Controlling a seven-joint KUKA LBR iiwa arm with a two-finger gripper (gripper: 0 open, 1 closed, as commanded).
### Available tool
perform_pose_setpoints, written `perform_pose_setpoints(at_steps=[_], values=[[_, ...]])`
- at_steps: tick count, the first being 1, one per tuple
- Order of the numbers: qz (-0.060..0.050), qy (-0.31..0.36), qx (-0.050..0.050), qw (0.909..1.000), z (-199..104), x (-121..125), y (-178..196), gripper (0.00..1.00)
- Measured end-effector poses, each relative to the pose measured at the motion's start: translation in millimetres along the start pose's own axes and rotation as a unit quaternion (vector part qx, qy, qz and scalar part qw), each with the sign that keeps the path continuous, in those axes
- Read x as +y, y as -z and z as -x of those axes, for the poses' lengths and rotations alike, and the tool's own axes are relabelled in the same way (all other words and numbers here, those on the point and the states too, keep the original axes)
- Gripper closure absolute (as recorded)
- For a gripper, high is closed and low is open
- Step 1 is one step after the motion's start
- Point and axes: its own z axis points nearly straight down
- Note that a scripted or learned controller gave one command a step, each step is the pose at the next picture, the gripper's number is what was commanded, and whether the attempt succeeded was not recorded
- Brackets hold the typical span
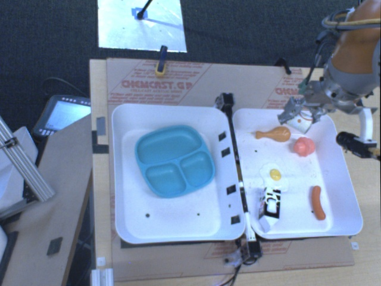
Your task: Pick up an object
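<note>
The gripper [303, 113] hangs over the right white bin [351, 219]; its finger state you cannot tell, apparently empty. Just below it lies the tan plastic drumstick [274, 134]. Descend centred on its thick end.

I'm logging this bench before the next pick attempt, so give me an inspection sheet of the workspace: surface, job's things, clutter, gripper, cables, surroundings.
Surface: two white bins side by side, left bin and right bin, on a board with red print.
Job's things: in the right bin, a toy drumstick, a pink ball, a fried egg, a sausage and a black-and-white packet, all apart from one another.
Clutter: a blue divided tray lies in the left bin.
Gripper: the gripper hovers over the right bin's far edge, near the drumstick; nothing seen between its fingers.
Cables: wires run along the arm's wrist.
Surroundings: a tablet left of the bench; a yellow clamp at the far edge.
</note>
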Motion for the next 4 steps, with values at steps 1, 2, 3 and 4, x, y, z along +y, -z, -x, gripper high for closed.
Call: perform_pose_setpoints(at_steps=[1, 2, 3, 4], values=[[-0.002, 0.002, 0.001, 1.0, -54.2, -20.4, -6.8, 1.0], [-0.003, 0.002, 0.001, 1.0, -111.4, -37.8, -16.3, 1.0], [-0.003, 0.002, 0.001, 1.0, -168.4, -53.4, -24.6, 1.0], [-0.002, 0.002, 0.001, 1.0, -216.7, -62.8, -34.2, 1.0]])
